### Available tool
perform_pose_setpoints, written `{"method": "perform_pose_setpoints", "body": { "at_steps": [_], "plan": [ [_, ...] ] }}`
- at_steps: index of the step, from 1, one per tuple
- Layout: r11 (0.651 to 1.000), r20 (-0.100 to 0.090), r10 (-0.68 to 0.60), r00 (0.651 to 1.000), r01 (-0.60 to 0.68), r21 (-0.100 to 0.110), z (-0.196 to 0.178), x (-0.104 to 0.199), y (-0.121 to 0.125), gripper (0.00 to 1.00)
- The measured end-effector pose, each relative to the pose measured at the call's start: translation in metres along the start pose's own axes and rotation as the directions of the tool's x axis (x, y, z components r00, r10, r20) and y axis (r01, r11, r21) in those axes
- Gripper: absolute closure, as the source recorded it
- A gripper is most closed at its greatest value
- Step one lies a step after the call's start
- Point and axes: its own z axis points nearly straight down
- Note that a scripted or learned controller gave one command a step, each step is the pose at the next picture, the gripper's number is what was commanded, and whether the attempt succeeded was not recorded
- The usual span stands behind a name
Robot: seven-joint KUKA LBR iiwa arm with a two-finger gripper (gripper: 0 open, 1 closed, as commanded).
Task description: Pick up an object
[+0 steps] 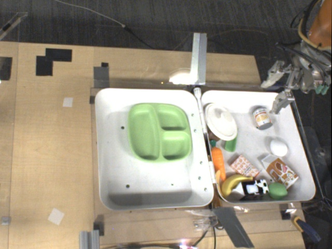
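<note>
Currently I see the gripper point(278, 90) poised at the upper right corner of the right bin point(306, 154), its two fingers spread apart with nothing between them. One finger points down toward the bin's top edge, near the small can point(262, 117), which stands just below and to the left of it.

No object is picked yet. My candidates all sit in the right bin: the can, a white round lid or bowl point(222, 121) against the divider, a carrot point(219, 162) below it, a banana point(233, 182) at the bottom edge, a small printed packet point(243, 166), a white egg-like ball point(278, 148), a brown carton point(281, 172) and a green round thing point(278, 191).

The left bin point(106, 149) carries only a green divided tray point(158, 132).

Judgement: the can is closest and stands clear of its neighbours, so it looks the easiest target. The bottom-edge cluster is crowded, items touching, and I would expect a poorer grasp there. The arm's open stance suits a descent.
</note>
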Motion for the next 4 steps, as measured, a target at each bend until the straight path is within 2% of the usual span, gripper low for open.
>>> {"method": "perform_pose_setpoints", "body": {
  "at_steps": [1,2,3,4],
  "plan": [
    [0.998,-0.011,0.066,0.998,-0.066,-0.002,0.158,-0.006,-0.036,0.0],
    [0.964,0.005,0.267,0.964,-0.267,0.0,0.18,0.061,-0.004,0.0],
    [0.957,0.009,0.29,0.957,-0.29,0.001,0.178,0.118,-0.037,0.0],
    [0.907,0.013,0.42,0.907,-0.42,-0.001,0.178,0.15,-0.035,0.0]
  ]
}}
